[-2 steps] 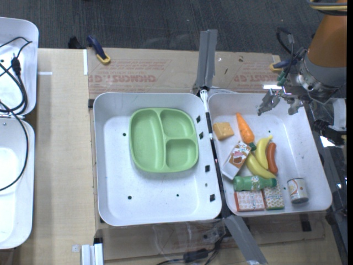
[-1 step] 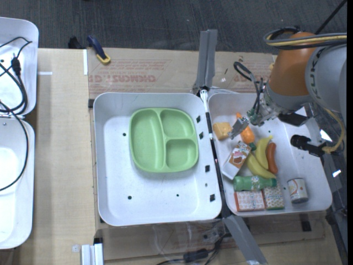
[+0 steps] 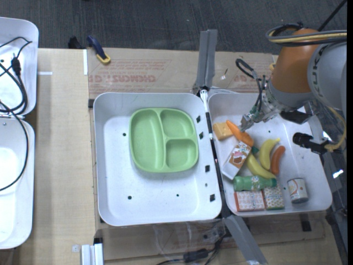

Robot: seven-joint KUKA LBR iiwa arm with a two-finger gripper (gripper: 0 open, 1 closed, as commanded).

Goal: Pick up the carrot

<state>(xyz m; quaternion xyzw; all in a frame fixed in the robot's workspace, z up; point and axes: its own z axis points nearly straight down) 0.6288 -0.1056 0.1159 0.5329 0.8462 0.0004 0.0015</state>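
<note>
Nearest the camera, the left bin (image 3: 110, 203) bears a green divided plate (image 3: 164, 139). Right bin (image 3: 314, 200) holds the carrot (image 3: 239, 133) at its far left, beside a cheese wedge (image 3: 222, 131). Just beyond the carrot hangs the gripper (image 3: 249, 120); its finger state cannot be told.

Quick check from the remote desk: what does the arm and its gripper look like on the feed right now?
The arm is bulky and rounded, grey, with a broad orange band above the wrist. Yellow and black cables loop over its top, and a thin black cable curls off beside the wrist. The gripper is small, slender and metallic.
</note>
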